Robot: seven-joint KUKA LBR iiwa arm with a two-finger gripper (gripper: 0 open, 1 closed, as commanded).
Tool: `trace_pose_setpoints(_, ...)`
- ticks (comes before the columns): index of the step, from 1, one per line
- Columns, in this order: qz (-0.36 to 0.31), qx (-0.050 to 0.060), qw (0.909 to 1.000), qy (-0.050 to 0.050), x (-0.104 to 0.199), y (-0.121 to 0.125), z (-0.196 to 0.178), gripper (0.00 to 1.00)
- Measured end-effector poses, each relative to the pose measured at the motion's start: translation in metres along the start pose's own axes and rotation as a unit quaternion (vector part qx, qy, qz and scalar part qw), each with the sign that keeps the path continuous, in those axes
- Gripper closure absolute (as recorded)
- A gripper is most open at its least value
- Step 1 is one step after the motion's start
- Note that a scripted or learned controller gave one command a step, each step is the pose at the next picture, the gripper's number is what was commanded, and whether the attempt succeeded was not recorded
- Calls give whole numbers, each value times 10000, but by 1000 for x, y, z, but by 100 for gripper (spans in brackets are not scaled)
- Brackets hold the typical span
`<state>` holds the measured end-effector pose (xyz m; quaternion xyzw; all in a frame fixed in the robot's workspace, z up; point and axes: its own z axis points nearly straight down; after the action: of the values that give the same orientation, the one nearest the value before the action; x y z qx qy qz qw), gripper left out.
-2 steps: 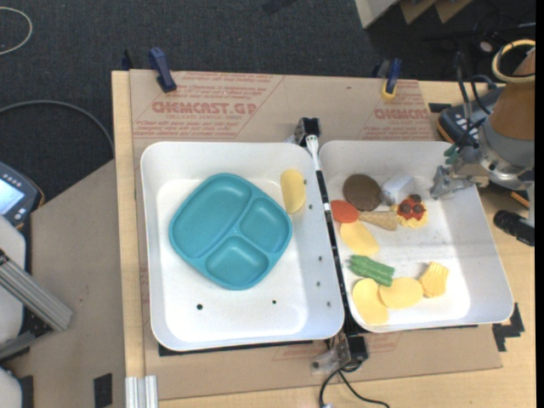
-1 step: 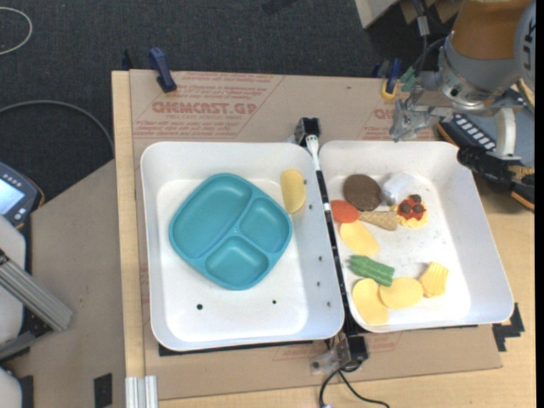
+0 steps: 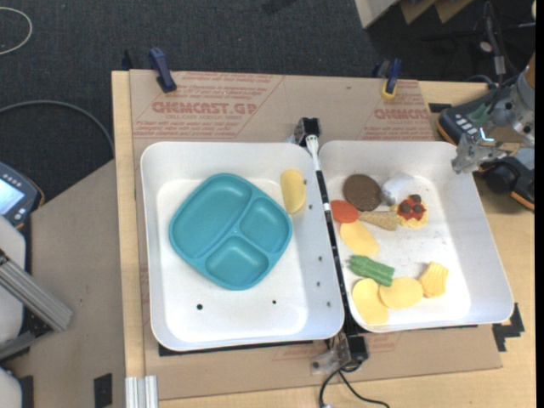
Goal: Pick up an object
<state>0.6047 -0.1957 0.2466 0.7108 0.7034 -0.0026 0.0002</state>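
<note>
Toy food (image 3: 387, 253), yellow, brown, red and green, fills the right bin (image 3: 476, 253); claw (image 3: 473, 153) state unclear.

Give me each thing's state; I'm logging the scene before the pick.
gripper: over the right bin's far right rim, holding nothing visible
teal divided plate: flat in the left bin, compartments bare
yellow piece: lying beside the plate
toy foods: loose in the right bin
</note>
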Motion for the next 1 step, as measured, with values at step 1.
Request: trace_pose_setpoints(1, -108, 34, 9999, 61, 138, -55, 48, 100)
